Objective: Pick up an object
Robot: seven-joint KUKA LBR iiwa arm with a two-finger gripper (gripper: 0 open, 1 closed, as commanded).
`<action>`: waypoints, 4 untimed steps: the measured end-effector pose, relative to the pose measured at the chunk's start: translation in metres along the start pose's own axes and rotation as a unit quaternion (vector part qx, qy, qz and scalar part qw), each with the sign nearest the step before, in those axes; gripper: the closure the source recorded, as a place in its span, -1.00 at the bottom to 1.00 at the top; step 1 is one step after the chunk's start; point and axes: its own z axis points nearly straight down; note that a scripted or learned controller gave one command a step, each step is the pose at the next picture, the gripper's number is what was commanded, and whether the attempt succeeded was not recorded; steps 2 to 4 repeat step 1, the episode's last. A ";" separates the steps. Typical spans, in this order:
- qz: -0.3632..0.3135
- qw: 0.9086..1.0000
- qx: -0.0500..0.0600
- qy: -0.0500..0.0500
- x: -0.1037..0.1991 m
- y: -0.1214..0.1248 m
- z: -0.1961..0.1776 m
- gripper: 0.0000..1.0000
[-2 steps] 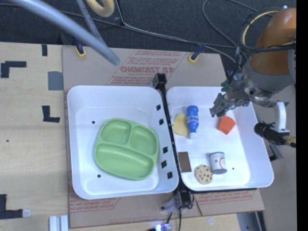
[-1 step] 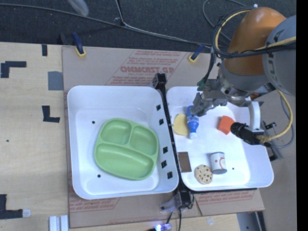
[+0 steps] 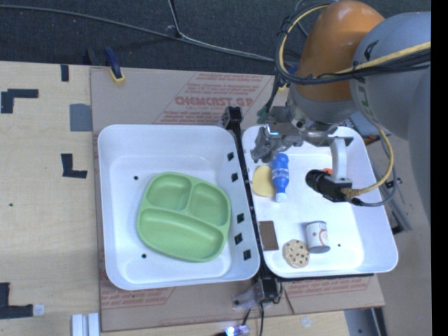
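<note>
My gripper (image 3: 269, 148) hangs over the back left corner of the right bin (image 3: 371, 257), under the grey arm and its orange band. Just below it lie a blue bottle with a white cap (image 3: 280, 176) and a pale yellow round piece (image 3: 262, 181), side by side. Nothing shows between the gripper and these. Further forward in the same bin are a small white can with a red label (image 3: 317, 236), a chocolate chip cookie (image 3: 296, 253) and a brown flat square (image 3: 267, 235).
The left bin (image 3: 112, 152) holds a green divided plate (image 3: 184, 216). A black cylindrical part with a cable (image 3: 327, 185) hangs over the right bin's middle. Both bins rest on a cardboard sheet (image 3: 196, 96) on the wooden bench.
</note>
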 end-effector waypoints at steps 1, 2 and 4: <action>0.001 1.000 0.000 -0.001 0.040 0.016 0.007 1.00; 0.001 1.000 0.000 -0.001 0.040 0.016 0.007 1.00; 0.001 1.000 0.000 -0.001 0.040 0.016 0.007 1.00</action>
